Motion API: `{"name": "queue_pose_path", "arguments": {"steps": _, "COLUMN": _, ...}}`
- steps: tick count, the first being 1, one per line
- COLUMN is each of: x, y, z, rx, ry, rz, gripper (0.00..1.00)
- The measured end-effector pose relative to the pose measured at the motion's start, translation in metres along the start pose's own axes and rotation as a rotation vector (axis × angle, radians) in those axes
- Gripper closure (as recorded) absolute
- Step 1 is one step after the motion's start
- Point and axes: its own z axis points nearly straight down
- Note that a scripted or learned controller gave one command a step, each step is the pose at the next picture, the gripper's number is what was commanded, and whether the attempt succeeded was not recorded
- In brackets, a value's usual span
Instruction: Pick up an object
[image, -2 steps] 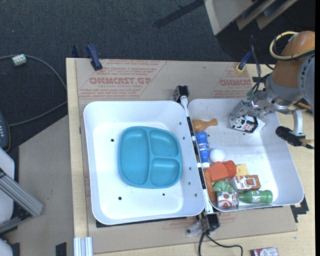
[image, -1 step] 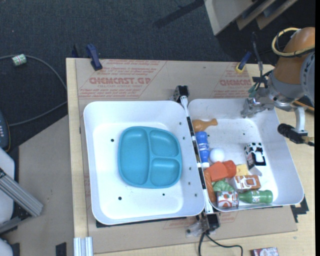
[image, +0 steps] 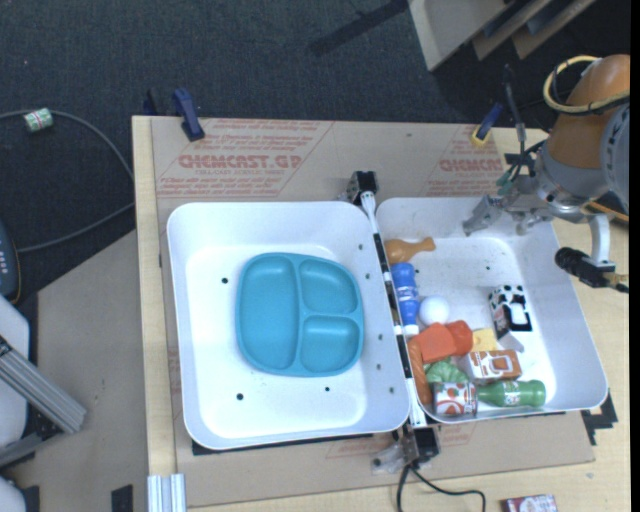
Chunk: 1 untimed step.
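The right bin (image: 560, 330) holds a heap of small objects. An orange piece (image: 410, 247) lies at its far left, and below it a blue bottle (image: 403, 290) runs along the left wall. A white ball (image: 435, 310), an orange-red lump (image: 441, 341) and a black-and-white item (image: 510, 306) lie mid-bin. Against the near wall are a green bottle (image: 512, 393), a red can (image: 455, 399) and a small carton (image: 494, 364). My gripper (image: 500, 219) hangs over the bin's far edge, open, with nothing between its fingers. It is well apart from the objects.
The left bin (image: 200, 300) carries a blue divided plate (image: 298, 313). The arm's orange band (image: 595, 85) and grey wrist stand above the right bin's far right corner. A black clamp (image: 362, 185) sits where the bins meet, and blue clips (image: 187, 112) mark the board's far edge.
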Motion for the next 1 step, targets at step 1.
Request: {"name": "queue_pose_path", "arguments": {"steps": 1, "x": 0.0025, "y": -0.0738, "z": 0.0251, "rx": 0.032, "ry": 0.007, "rz": 0.006, "gripper": 0.00}}
